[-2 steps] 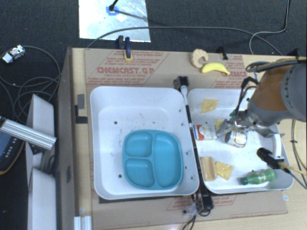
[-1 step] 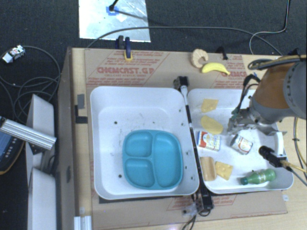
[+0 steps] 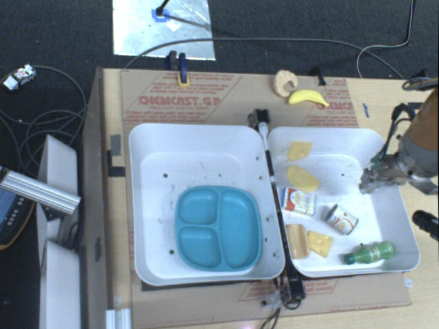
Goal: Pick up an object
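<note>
While you look down at the bench, you see two white bins side by side. Left bin has a blue tray w/ three parts in it. Right bin has all the small stuff: a yellow piece at the far side, a 2nd yellow lump nearer, a red & white pack, a little can, a tan piece, a yellow cheese bit & a green bottle lying on its side at the near right corner.

Arm comes in from the right. Gripper is low over the right side of the right bin, by the right wall. It sits on a bare white spot, w/ the can near it on the left & the bottle nearer to you. The end of it is dark & blurry, so you can't tell if the fingers are open or closed, or if they have anything. Nothing looks lifted; every toy seems to lie flat on the bin floor.

So how far along? Prob. not far. Gripper is down in the bin, but no pick is done yet as far as you can see. Still to do: close on one thing, maybe the can since it's closest, then lift it clear.

Outside the bins, a banana & a round tan thing sit on the far part of the bench.
</note>
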Tool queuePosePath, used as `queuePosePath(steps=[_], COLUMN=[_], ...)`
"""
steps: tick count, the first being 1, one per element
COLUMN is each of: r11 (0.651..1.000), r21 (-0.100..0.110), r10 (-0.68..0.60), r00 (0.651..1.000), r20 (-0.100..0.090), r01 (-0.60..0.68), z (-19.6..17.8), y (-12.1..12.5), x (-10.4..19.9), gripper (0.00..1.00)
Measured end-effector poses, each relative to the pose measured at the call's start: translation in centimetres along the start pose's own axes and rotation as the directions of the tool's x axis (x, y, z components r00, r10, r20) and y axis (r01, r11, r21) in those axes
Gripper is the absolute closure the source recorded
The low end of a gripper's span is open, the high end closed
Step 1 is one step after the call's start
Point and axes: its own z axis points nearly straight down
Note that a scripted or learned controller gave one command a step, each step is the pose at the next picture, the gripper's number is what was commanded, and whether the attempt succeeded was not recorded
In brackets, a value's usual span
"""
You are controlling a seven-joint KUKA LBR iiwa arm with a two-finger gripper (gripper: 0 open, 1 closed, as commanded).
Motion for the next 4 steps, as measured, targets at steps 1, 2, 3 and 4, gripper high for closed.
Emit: queuePosePath(steps=[1, 2, 3, 4], r11=[1.0, 1.0, 1.0, 1.0], r21=[-0.002, 0.0, 0.002, 0.001], r10=[-0.004, -0.004, -0.004, -0.003], r00=[1.0, 1.0, 1.0, 1.0], r20=[0.0, -0.002, -0.003, -0.002], r01=[0.004, 0.004, 0.004, 0.003], z=[-7.7, -9.7, -5.9, -5.9], y=[2.1, -0.9, -1.0, -1.0], x=[-0.7, 6.0, 10.1, 10.1], gripper=[1.0, 1.0, 1.0, 0.0])
